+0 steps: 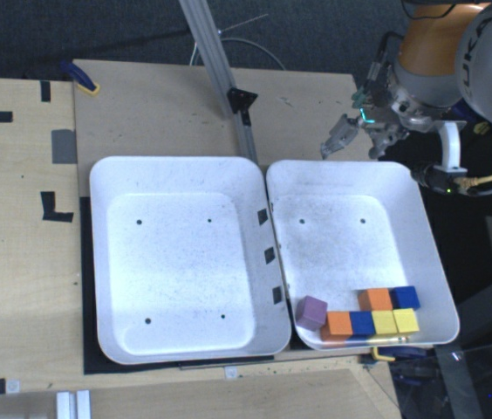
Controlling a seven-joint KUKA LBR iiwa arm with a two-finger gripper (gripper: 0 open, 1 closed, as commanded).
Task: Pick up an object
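Left bin [106, 234]: no cargo. Right bin [420, 225]: blocks packed at lower right of frame — purple block [313, 310], orange block [339, 322], blue block [362, 322], yellow blocks [395, 321]. Gripper [355, 138] above bin's upper rim, well apart from blocks; jaws part-open, nothing between. Risk: tight packing against bin wall blocks jaw entry; grasp may slip or nudge neighbours.

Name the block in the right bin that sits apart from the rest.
The purple block, tilted at the cluster's left end; the orange, blue and yellow ones sit packed together.

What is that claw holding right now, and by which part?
Nothing. The claw hangs above the right bin's far rim, fingers apart; the blocks lie untouched.
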